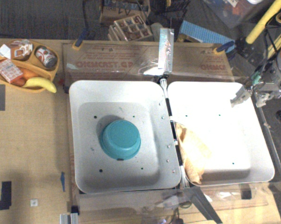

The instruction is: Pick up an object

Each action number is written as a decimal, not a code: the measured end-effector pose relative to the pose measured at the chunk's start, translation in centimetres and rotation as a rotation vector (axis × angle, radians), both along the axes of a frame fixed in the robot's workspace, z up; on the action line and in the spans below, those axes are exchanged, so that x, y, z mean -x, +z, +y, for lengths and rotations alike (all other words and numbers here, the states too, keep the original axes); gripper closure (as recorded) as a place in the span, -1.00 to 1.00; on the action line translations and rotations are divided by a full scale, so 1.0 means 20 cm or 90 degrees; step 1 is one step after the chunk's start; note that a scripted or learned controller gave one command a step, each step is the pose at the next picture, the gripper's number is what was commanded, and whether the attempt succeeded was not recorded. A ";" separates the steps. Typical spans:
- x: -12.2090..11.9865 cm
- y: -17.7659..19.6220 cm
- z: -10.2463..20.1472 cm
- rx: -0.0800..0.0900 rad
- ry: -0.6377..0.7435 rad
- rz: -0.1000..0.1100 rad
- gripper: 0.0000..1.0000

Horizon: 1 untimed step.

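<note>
An upturned teal bowl (121, 139) sits in the middle of the left white bin (80, 101). A crumpled tan cloth (191, 154) lies against the left wall of the right white bin (252, 167), near its front corner. My gripper (249, 97) hangs over the right bin's far right edge, well away from both the cloth and the bowl. Its two fingers stand apart with nothing between them, so it is open.
A yellow dish of toy food with a banana (24, 65) rests on the bench at the far left. Cardboard (112, 62) lines the back behind the bins. Cables and a yellow hose (266, 15) crowd the far right near the arm.
</note>
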<state>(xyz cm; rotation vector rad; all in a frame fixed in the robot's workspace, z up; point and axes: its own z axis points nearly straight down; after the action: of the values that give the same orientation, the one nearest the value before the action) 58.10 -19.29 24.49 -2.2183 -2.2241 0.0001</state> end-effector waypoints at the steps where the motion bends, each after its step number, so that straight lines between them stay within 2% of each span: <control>1: 0.03 -0.34 0.41 0.000 -0.111 0.001 -1.00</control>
<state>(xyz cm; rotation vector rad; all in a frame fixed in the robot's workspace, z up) 57.55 -11.16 17.66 -2.4020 -2.0215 0.0017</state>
